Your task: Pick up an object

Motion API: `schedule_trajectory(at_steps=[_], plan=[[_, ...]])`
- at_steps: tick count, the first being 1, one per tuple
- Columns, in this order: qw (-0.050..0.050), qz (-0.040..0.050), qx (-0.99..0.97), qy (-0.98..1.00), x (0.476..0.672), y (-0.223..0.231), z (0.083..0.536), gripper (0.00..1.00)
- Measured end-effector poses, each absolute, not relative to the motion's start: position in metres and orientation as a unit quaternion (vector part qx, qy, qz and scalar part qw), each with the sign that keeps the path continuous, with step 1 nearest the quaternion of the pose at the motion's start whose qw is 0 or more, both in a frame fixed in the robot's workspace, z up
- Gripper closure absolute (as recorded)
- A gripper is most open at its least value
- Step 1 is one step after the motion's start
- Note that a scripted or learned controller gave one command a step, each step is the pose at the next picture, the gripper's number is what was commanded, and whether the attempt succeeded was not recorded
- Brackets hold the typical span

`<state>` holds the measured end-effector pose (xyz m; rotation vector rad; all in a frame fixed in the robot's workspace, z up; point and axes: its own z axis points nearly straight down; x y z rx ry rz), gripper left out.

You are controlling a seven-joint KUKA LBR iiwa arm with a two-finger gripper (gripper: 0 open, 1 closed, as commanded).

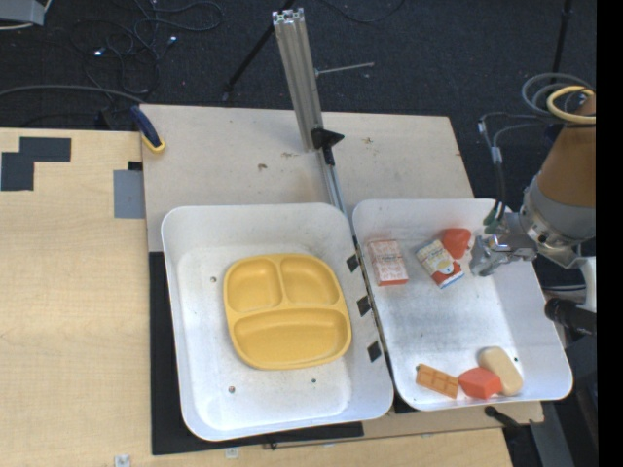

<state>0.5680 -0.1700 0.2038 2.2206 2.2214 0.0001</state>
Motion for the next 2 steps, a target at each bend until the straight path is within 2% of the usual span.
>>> schedule_trajectory(at_steps=[1,2], plan=[[0.0,0.0005,0.706,0.709,0.576,-0.123,0.215,1.0],[-0.002,-0.0001,0.705,0.709,0.585,-0.064,0.208,1.0]])
